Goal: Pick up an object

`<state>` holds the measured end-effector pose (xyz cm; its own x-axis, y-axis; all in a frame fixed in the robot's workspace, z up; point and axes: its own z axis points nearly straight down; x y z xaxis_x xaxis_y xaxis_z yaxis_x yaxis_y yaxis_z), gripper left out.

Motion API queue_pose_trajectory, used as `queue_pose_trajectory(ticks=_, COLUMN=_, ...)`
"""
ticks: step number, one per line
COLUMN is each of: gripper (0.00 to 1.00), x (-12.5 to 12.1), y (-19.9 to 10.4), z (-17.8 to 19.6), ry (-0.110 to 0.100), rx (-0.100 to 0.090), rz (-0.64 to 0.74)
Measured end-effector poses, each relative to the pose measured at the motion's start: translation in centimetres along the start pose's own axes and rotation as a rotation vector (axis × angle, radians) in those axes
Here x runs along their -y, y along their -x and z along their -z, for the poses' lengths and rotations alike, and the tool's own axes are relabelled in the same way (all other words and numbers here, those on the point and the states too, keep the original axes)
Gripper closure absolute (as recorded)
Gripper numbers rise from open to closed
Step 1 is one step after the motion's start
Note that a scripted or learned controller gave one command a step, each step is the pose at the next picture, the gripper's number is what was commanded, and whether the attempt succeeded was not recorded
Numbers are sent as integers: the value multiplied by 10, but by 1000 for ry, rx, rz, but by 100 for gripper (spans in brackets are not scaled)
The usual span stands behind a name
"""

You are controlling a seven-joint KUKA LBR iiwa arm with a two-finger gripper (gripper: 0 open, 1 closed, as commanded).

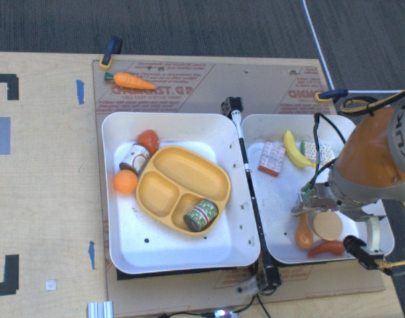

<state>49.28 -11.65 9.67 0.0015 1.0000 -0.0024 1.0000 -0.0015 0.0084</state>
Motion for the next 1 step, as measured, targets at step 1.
queue_pose_trajectory(ticks=1, gripper=100, x=12, y=-77, z=105, ry=-7, rx=-3, rz=3)
